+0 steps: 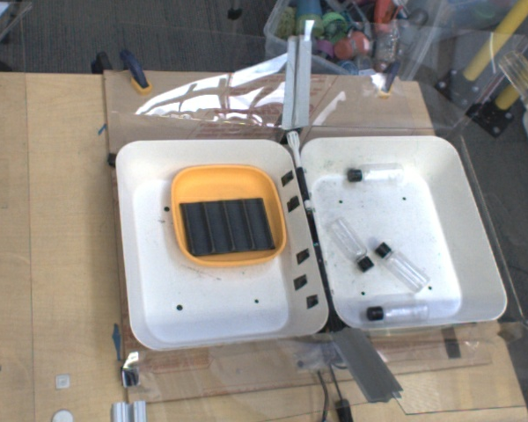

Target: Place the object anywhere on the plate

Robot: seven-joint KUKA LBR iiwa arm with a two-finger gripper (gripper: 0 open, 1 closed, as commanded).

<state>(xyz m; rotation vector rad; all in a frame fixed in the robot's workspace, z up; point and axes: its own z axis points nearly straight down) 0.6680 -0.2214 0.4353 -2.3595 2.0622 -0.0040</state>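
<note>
the clear plastic vials with black caps at right could roll off the ridged black insert in the orange plate.

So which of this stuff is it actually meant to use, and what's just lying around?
For the job:
- orange plate in the left bin
- clear vials with black caps, in the right bin

Lying about:
- black ridged block on the plate
- tub of toys behind
</note>
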